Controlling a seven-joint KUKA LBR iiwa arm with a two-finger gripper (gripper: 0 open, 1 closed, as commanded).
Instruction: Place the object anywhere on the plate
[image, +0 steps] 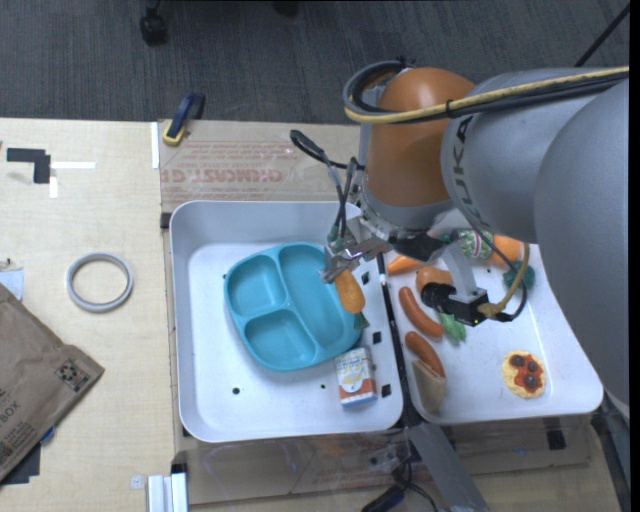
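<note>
A blue divided plate (283, 308) lies in the left white bin (200, 300). My gripper (343, 262) hangs over the plate's right rim, just left of the wall between the bins. An orange, oblong piece of toy food (349, 291) sits right below the fingertips, at the plate's right edge. It seems held between the fingers, with its lower end touching or just above the rim. The grey arm and its orange band (415, 140) cover the upper middle of the view.
A small carton (355, 379) stands in the left bin by the plate's lower right. The right bin (560, 390) holds two sausages (420, 312), a small pizza (525, 374), a cone-shaped item (430, 385) and green and orange toy food partly under the arm. A tape ring (100, 281) lies on the bench at left.
</note>
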